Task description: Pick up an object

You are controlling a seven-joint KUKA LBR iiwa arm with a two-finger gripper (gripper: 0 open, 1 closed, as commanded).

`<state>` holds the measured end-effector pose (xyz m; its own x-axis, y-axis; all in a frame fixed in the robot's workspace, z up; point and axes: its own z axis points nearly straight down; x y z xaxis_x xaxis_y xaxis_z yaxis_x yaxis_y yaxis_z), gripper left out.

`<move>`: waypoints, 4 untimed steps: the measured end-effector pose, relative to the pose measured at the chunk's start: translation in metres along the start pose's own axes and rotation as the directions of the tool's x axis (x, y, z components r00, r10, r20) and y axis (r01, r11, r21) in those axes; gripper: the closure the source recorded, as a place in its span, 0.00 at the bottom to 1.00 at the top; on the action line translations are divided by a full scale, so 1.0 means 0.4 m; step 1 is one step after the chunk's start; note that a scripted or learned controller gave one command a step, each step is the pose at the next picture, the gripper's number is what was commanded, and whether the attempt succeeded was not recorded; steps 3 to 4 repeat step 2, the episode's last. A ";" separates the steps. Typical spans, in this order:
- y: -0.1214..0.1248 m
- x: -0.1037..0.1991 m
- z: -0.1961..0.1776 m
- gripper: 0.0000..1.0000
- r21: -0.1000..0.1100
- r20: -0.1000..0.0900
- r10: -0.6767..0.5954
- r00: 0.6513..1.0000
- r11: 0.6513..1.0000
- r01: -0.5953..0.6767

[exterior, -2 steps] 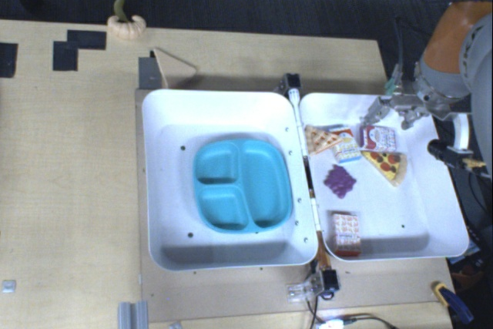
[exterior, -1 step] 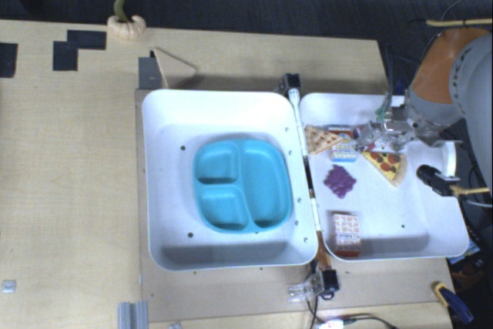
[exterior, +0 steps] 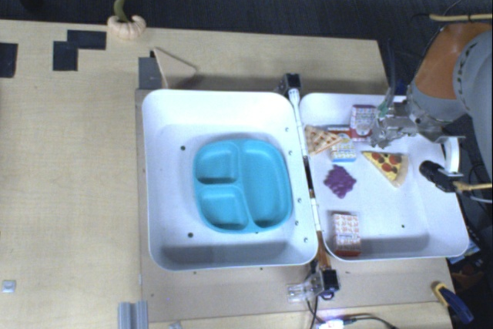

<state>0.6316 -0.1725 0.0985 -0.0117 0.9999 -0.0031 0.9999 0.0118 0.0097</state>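
Two white bins share a wooden bench [exterior: 69, 166]: toy food, including a pizza slice [exterior: 385, 164], lies in the right bin [exterior: 439, 231], where the gripper [exterior: 383, 136] hovers, finger spacing unclear.

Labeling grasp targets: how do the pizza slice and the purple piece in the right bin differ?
The pizza slice is a yellow triangle with red spots; the purple piece is a dark, ragged-edged blob. The slice lies right of the purple piece, nearer the end effector. Both lie flat on the right bin floor, apart from each other.
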 end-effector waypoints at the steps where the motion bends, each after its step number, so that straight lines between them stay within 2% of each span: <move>1: 0.000 0.001 0.001 0.00 0.001 -0.001 -0.001 1.000 1.000 0.001; 2: -0.135 0.023 0.012 0.00 0.005 -0.001 0.008 1.000 1.000 -0.008; 4: -0.135 0.023 0.012 0.00 0.005 -0.001 0.008 1.000 1.000 -0.008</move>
